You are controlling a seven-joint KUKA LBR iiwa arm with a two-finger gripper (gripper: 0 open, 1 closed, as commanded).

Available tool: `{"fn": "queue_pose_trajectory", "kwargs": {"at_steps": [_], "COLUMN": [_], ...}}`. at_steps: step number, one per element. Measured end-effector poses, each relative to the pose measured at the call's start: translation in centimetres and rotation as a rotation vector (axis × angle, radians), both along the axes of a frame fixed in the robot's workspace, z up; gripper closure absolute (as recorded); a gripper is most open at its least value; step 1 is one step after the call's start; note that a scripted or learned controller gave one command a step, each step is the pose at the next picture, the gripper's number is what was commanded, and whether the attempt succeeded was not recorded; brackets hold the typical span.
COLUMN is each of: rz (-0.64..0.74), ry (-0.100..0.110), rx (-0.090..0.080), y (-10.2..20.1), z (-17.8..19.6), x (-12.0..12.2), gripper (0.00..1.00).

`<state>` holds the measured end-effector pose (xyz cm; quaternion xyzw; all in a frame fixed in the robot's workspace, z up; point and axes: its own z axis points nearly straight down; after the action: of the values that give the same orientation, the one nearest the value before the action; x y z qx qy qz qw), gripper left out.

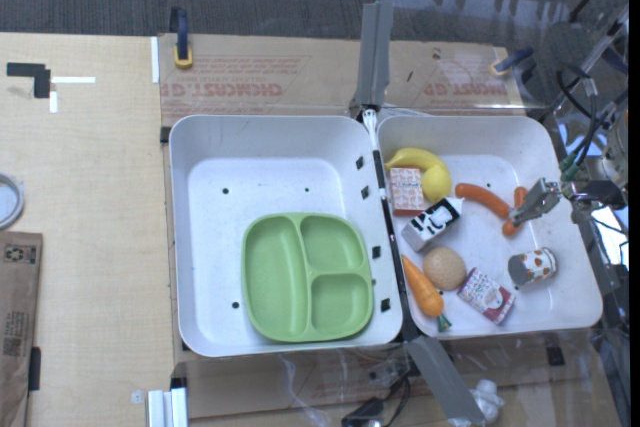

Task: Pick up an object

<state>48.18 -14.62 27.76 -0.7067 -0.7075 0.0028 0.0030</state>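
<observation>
Pale wood tabletop [80,165] carries two shallow white bins side by side, as you look down on them. Nearest you in the right bin [560,315] lie a red-and-white carton [487,296], an orange carrot [422,289] and a tan round potato [444,267], with a small white-and-red cup [532,266] beside them. Further back you find a black-and-white box [431,222], an orange sausage [483,200] and a yellow banana [424,168]. You see the tool [527,208] low over the bin's right side, fingers slightly apart, gripping nothing. The left bin [200,215] holds a green divided plate [309,276].
</observation>
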Motion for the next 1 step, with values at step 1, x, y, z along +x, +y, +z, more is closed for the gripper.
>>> {"fn": "queue_pose_trajectory", "kwargs": {"at_steps": [1], "rz": [0.026], "ry": [-0.002], "rx": [0.000], "y": [-5.06], "z": [-8.99], "x": [10.48], "gripper": [0.00]}}
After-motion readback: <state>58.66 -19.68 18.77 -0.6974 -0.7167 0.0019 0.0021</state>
